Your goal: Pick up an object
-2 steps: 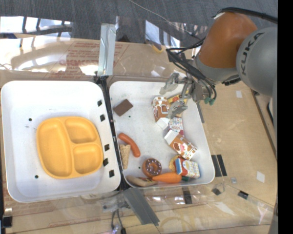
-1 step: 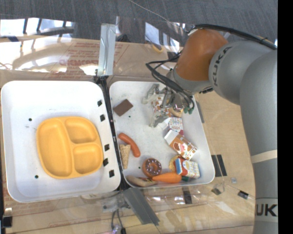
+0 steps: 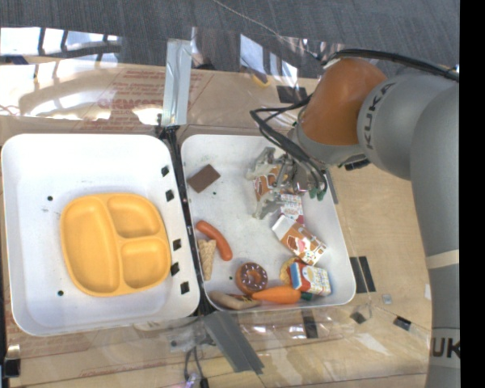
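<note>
My gripper [image 3: 271, 186] hangs low over the upper middle of the right bin [image 3: 226, 148], under the grey arm with its orange band [image 3: 339, 99]. A small orange and white item [image 3: 263, 187] lies right at the gripper's tip; whether it is held I cannot make out. Just below it lie a small white packet [image 3: 289, 207] and a colourful snack packet [image 3: 301, 245]. Elsewhere in the bin are a brown chocolate square [image 3: 204, 177], a red sausage [image 3: 213, 239], a cone [image 3: 206, 257], a donut [image 3: 250, 277], a carrot [image 3: 276, 295] and a small carton [image 3: 309, 280].
The left bin [image 3: 32, 160] holds a yellow divided plate [image 3: 113, 241]. A black divider [image 3: 178, 208] runs between the two bins. The arm's body covers the bench to the right of the right bin. Cables [image 3: 271, 124] loop near the wrist.
</note>
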Motion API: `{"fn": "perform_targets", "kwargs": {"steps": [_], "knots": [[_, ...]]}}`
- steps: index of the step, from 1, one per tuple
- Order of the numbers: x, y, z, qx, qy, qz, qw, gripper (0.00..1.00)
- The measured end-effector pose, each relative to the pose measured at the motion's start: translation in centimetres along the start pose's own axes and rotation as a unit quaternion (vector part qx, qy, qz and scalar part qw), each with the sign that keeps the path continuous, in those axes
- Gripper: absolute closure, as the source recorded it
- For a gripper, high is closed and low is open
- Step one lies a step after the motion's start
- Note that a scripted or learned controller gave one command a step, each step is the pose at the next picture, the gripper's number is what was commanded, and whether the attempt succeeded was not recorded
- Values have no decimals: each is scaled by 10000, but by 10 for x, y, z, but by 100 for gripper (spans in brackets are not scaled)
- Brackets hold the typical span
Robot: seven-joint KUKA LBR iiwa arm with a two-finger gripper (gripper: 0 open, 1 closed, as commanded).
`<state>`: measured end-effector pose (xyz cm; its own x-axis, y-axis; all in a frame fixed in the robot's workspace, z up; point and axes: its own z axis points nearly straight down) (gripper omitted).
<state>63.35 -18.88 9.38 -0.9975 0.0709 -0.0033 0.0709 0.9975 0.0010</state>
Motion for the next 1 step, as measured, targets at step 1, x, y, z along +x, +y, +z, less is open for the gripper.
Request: {"fn": "perform_targets", "kwargs": {"steps": [1], "knots": [[17,44,2,-1,19,383,9993,0]]}}
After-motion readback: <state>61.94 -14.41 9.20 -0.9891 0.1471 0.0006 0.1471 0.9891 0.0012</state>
